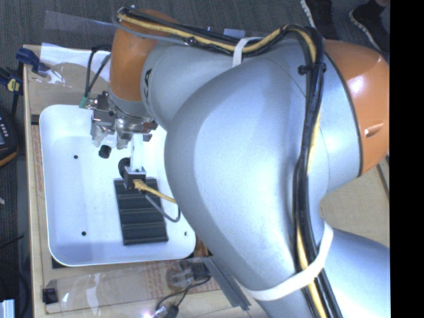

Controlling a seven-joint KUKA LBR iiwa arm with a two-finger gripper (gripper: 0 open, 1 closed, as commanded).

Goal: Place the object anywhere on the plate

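Just above the white bin [73, 197] hangs the claw [109, 136], its spread impossible to tell

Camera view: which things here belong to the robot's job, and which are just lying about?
Part of the job:
- arm
- end effector, low over the bin
- white bin

Just lying about:
- blue clamp at the bench corner
- clear plastic sheet
- loose cable below the bin
- somebody's shoes

Bulky grey arm [252, 171], orange bands [361, 105], yellow-black cables [309, 128], white straps [299, 278], silvery claw [114, 132].
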